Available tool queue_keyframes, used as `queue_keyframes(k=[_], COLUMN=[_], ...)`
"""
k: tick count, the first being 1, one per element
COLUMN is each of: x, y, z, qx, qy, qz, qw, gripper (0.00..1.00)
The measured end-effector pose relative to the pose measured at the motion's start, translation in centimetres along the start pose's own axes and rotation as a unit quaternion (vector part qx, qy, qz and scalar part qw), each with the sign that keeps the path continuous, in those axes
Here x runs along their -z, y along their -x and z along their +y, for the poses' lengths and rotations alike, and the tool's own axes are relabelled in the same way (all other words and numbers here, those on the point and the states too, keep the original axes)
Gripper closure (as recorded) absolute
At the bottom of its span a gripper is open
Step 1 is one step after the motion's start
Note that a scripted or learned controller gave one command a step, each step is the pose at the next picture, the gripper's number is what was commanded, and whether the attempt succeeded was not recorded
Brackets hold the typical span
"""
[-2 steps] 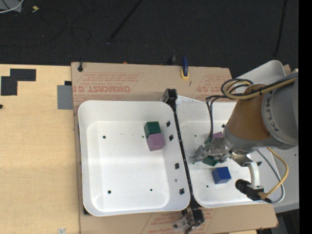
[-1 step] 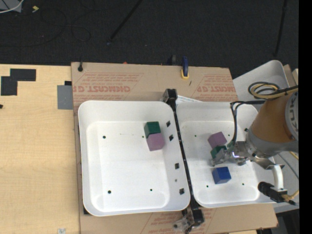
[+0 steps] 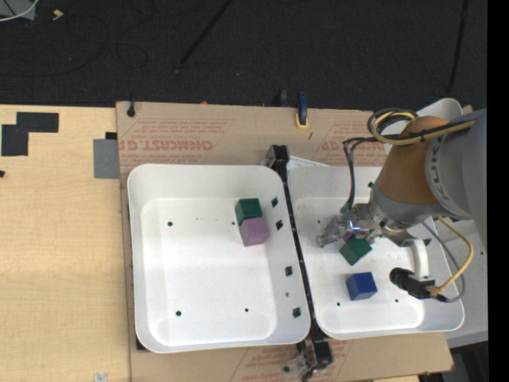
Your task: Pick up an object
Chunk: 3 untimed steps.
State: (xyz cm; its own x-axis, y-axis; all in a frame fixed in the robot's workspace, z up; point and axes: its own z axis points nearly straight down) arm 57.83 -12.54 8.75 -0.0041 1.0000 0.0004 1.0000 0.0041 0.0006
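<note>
Gripper [image 3: 340, 235] over right bin [image 3: 445, 321], near its left wall; green block [image 3: 355, 251] just beside, toward front edge; finger state indiscernible.

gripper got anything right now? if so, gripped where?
Cannot be told. The gripper is low in the right bin, right by the tilted green block, but a grip on it isn't visible.

The big grey robot arm [image 3: 445, 173] hid the back right corner of the right white plastic bin [image 3: 398, 325]. Its metal two-finger gripper [image 3: 340, 233] looked blurry, maybe touching the dark green block [image 3: 355, 251].
</note>
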Motion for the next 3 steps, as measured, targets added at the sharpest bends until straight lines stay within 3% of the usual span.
queue_keyframes(k=[1, 2, 3], x=[0.1, 0.0, 0.0], y=[7.6, 2.0, -1.7], z=[6.9, 6.5, 1.0], qx=[-0.001, 0.000, -0.003], qy=[0.003, -0.002, -0.004], qz=[-0.002, 0.001, 0.001], qw=[1.0000, 1.0000, 1.0000], gripper=[0.00, 0.00, 0.00])
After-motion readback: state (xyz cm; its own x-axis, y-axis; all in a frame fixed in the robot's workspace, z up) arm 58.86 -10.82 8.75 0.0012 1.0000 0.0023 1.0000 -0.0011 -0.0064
